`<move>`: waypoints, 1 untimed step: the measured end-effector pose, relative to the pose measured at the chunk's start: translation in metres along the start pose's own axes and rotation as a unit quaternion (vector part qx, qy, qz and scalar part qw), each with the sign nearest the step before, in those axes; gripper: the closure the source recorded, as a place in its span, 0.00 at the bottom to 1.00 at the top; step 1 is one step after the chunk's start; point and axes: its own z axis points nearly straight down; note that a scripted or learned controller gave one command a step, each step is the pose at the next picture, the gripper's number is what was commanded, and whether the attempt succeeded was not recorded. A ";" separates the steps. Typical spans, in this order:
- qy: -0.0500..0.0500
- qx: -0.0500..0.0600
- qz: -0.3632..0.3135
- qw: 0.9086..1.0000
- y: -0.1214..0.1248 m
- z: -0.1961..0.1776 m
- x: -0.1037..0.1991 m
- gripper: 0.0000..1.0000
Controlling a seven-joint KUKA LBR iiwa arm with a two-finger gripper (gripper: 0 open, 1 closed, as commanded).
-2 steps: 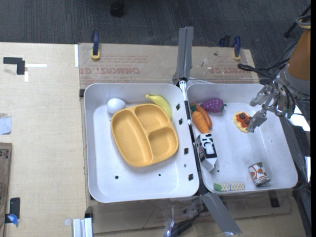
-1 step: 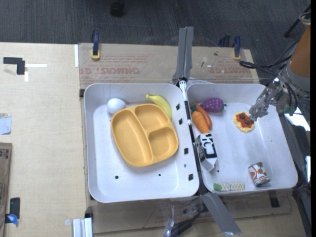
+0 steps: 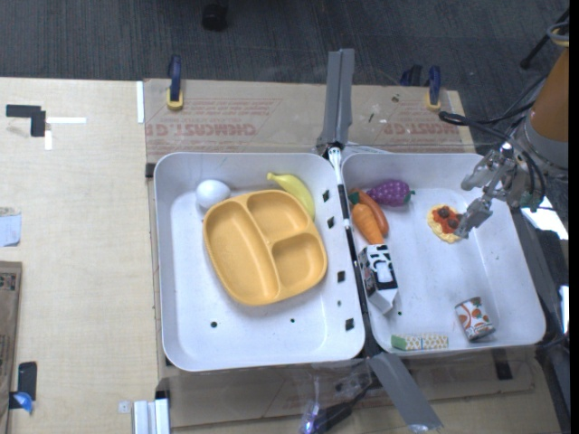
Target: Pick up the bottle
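The gripper [image 3: 472, 213] is being held low over the right bin [image 3: 511, 269], just beside a toy pizza slice [image 3: 443, 222]; whether it is spread or closed cannot be determined. The black-and-white bottle [image 3: 378, 274] is lying against the divider, well apart, so a reach across is probably being required.

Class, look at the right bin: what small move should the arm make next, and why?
Probably travel toward the centre divider and the near edge. The gripper hangs beside the toy pizza, while the black-and-white bottle lies apart, against the divider.
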 end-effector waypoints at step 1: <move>0.002 0.001 0.010 1.000 0.069 0.037 -0.010 0.00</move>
